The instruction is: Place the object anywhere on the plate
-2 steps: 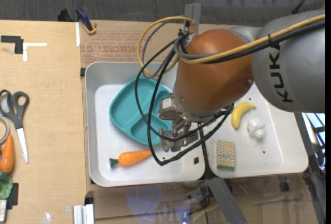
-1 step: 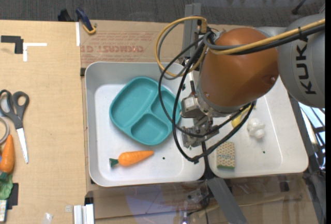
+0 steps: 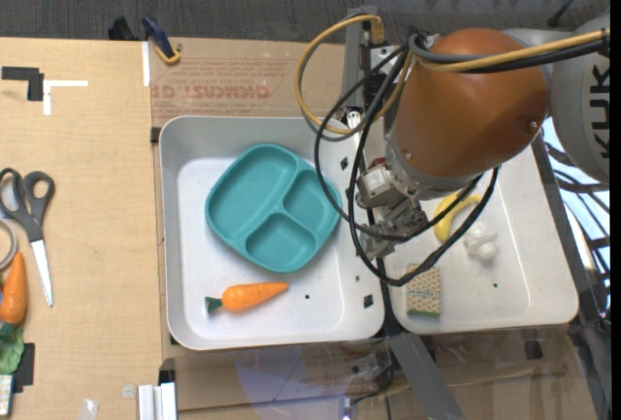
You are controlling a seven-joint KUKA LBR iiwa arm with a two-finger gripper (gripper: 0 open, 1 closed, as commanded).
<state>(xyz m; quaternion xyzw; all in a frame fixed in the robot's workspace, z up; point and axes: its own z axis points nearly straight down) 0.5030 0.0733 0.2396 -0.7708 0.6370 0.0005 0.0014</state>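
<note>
Your gripper (image 3: 396, 214) hangs over the inner edge of the right bin (image 3: 543, 311), close to the wall it shares with the left bin (image 3: 175, 243). The wrist and its tangle of cables cover it from above, so you cannot tell whether it is released, clenched, or grasping anything.

The task does not say which object is meant. Judging by where the gripper sits, the likely candidates are in the right bin: a yellow banana-like piece (image 3: 454, 214) just beside the gripper, a small white lump (image 3: 479, 243) a little further out, and a flat green packet (image 3: 424, 294) below it, near the front wall. A toy carrot (image 3: 247, 296) lies in the left bin, near the front and just clear of the plate.

The teal divided plate (image 3: 274, 207) sits tilted in the middle of the left bin, with three compartments and raised rims. To do this step well, confirm a real hold before you lift, then rise enough to clear the shared wall between the bins. Travel left and release over one of the compartments, not on a rim, so the object does not roll off.

Watch the black and yellow cables (image 3: 330, 98) looping beside the wrist; they trail over the plate's right edge and could brush it as you cross.

Outside the bins, scissors (image 3: 29, 224) lie on the wooden surface (image 3: 78, 166) at far left, well apart from the work.
</note>
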